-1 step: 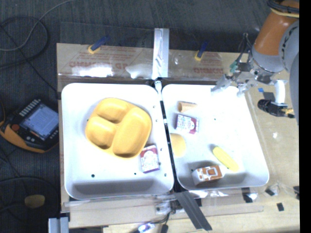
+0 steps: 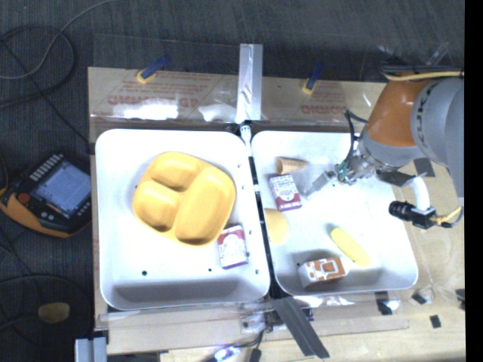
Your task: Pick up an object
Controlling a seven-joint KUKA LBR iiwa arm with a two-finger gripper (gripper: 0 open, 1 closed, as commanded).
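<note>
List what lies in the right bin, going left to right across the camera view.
Maroon carton → orange-and-white carton → yellow banana-shaped piece. The cone and the round yellow piece at the divider overlap the maroon carton's span, so I leave them out.

I have one camera to work from, fixed high above the desk (image 2: 423, 266) and looking down at a slant, so the far edge sits at the top of my picture and the near edge at the bottom. It is set back far enough to take in both white bins whole, the left bin (image 2: 113, 225) and the right bin (image 2: 392, 255) side by side across the middle, with dark carpet (image 2: 226, 13) showing beyond the desk at the top and down the left side. The arm (image 2: 415, 119) comes in from my right edge, above the right bin's far corner.
</note>
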